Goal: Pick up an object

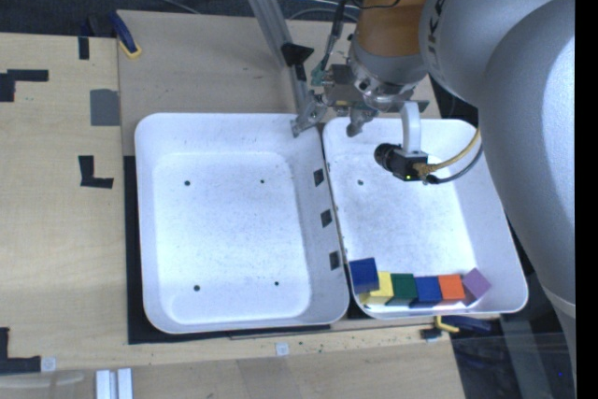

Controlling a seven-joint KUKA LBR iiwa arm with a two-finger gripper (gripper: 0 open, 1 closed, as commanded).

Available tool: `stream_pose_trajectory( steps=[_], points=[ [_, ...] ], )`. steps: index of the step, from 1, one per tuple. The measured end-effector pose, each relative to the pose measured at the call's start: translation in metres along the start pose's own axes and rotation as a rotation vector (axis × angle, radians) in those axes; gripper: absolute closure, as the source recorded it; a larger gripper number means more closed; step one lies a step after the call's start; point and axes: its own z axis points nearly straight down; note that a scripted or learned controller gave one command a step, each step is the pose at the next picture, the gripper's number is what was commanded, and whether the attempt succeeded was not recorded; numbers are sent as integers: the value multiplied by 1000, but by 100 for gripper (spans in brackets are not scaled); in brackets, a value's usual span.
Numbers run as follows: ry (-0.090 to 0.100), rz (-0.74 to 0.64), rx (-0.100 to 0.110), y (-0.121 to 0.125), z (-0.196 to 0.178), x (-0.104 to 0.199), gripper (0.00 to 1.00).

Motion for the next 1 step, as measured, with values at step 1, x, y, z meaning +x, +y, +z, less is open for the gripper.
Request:
stream_pose_trajectory(
  steps=[1],
  points=[
    [0, 1, 0, -28, -38, 62, 0]
  ],
)
